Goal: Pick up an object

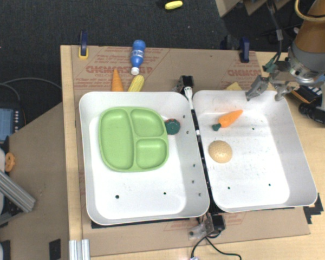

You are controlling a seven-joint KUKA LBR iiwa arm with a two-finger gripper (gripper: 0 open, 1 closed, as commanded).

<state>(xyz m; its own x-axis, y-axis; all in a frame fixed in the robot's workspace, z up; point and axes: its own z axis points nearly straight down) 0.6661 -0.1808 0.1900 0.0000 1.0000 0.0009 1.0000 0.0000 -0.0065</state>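
- The gripper (268,90) hangs over the far edge of the right bin (292,161), at about one o'clock from that bin's centre. Its two fingers stand apart with nothing between them, so it is ready to close on something but carries no load.
- The toy carrot (228,118) lies in the right bin at about eleven o'clock from the bin's centre, tilted, with its green end toward the divider. It is the nearest thing to the gripper, at about seven o'clock from it, and clear of the bin walls, which probably makes it the easiest pick.
- The tan round object (221,151), perhaps a potato or egg-like toy, rests near the carrot, at about six o'clock from it and not touching it. The gap leaves room for fingers around either piece.
- The left bin (97,194) holds a green divided plate (134,138), lying flat toward its far half. A small dark-teal piece (173,126) sits just beside the plate's edge at three o'clock.
- Beyond the bins, on the brown board (70,118), lie a small blue-and-white bottle (137,56), an orange piece (116,82) and a yellow piece (136,83). These lie outside the bins, so they are likely not candidates.
- Judged from this, the pick is not yet begun: the arm must descend and shift toward seven o'clock.
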